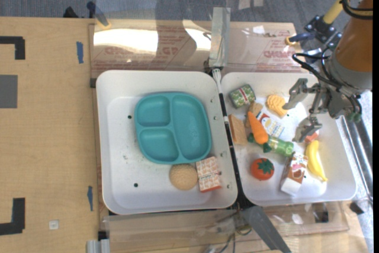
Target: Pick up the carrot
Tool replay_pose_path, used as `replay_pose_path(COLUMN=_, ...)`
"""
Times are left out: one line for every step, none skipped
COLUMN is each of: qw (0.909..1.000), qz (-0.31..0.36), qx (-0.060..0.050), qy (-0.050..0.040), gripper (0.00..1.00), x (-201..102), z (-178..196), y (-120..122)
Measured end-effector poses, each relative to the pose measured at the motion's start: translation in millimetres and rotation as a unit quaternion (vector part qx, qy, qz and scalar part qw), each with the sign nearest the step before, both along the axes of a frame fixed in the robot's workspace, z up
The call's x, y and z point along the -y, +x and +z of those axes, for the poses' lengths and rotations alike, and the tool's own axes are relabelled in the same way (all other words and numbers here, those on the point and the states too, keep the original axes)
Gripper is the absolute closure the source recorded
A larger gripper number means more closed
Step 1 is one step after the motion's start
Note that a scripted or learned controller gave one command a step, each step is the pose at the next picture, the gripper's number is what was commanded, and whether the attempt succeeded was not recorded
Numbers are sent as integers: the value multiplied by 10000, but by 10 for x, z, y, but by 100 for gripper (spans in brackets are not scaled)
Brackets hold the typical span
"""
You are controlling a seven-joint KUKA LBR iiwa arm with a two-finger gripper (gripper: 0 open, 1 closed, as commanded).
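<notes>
White plastic bins (112, 145); tapered orange carrot (256, 128) beside spread, empty jaws (303, 108).

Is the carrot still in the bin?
Yes. The carrot lies in the right bin among other toy food, with the gripper open beside it.

One fixed camera looks down at a slant on both bins (112, 145).

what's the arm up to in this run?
It's going for the carrot, which lies untouched in the right bin among other toy food. The gripper hangs open over that bin's right part, above the banana and to the right of the carrot, with nothing between its fingers. The left bin holds a teal divided plate.
</notes>
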State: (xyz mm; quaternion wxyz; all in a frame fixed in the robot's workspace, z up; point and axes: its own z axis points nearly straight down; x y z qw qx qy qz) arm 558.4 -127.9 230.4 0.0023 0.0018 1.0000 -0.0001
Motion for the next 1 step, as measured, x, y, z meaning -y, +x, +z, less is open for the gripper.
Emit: replay_pose_path(qw=9995, qz=301, qx=37, qy=-7, gripper=0, x=-341, z=-1314, y=125)
